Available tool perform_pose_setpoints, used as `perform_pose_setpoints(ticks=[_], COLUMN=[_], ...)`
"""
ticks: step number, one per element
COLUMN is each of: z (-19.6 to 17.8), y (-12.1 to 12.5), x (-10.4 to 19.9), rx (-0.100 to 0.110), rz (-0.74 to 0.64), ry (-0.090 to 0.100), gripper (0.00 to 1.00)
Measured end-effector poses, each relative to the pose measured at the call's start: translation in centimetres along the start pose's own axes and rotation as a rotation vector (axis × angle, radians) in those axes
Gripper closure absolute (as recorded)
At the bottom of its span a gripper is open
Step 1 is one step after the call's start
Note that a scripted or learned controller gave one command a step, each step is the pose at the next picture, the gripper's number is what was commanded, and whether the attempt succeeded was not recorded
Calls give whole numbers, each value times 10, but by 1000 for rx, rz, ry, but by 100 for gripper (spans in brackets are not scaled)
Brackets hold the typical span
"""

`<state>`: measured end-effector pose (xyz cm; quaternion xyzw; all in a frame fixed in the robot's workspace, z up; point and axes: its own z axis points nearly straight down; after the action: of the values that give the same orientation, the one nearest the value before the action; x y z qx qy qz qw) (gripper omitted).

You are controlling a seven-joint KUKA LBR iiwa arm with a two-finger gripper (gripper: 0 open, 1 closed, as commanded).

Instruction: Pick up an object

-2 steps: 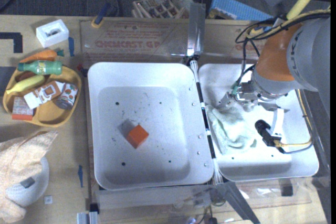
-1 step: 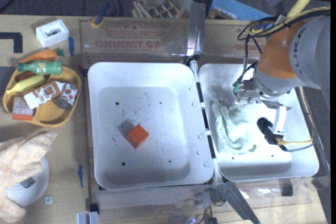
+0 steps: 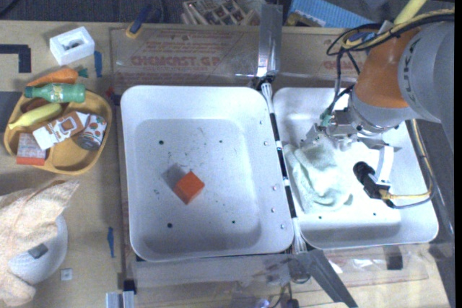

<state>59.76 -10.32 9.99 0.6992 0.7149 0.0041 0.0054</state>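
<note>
From my screen I see the grey arm with the orange band [image 3: 386, 79] reaching in from the right and bending down over the right-hand shallow white bin [image 3: 415, 227]. Its two-finger gripper [image 3: 333, 132] hangs low near that bin's back-left corner, just above a crumpled pale green-white cloth [image 3: 321, 173] lying along the bin's left wall. I cannot tell how the gripper is set or whether it has hold of anything. A small orange block [image 3: 190, 187] sits near the middle of the left-hand shallow white bin [image 3: 144, 112], well apart from the gripper.
</note>
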Motion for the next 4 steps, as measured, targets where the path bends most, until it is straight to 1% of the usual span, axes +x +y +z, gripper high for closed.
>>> perform_pose_setpoints(ticks=[1, 2, 3, 4], z=[10, -86, -61, -100], y=[-6, -26, -12, 27], x=[2, 38, -41, -92], rx=[5, 12, 10, 10], rz=[-52, -93, -36, 36], ry=[1, 2, -1, -1], gripper=[0, 0, 0, 0])
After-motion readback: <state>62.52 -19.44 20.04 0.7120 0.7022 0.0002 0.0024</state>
